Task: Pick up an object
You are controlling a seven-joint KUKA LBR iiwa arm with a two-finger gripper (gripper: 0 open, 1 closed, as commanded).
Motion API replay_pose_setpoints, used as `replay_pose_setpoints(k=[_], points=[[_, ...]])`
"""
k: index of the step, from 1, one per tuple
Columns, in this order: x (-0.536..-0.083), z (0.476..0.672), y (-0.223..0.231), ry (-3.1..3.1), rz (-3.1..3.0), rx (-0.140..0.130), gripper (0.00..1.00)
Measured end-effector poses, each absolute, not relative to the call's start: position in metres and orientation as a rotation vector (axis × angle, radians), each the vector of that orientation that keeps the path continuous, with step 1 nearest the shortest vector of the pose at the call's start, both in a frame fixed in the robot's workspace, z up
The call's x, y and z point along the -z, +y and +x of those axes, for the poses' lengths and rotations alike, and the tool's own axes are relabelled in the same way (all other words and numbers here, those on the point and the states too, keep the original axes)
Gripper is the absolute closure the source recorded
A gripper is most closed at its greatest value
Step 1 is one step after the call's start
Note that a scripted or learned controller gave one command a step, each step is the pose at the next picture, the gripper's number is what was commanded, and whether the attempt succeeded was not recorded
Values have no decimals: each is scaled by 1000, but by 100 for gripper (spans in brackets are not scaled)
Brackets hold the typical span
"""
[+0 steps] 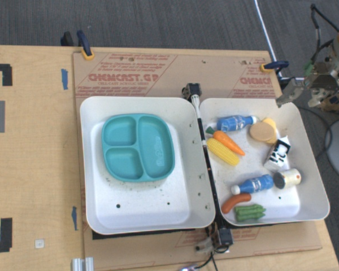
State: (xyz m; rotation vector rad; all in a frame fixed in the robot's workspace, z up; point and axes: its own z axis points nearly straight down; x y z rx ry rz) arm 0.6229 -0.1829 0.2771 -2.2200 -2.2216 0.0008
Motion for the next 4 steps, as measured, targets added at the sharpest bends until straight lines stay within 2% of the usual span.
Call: replay_pose_setpoints(k=[1, 2, 3, 4], points=[[-124, 582, -194, -2265, -2185, 2, 0], [-115, 597, -197, -2560, -1874, 14, 0], [-126, 598, -199, -2563, -1880, 12, 100], [-177, 574, -130, -2666, -1667, 2, 100]])
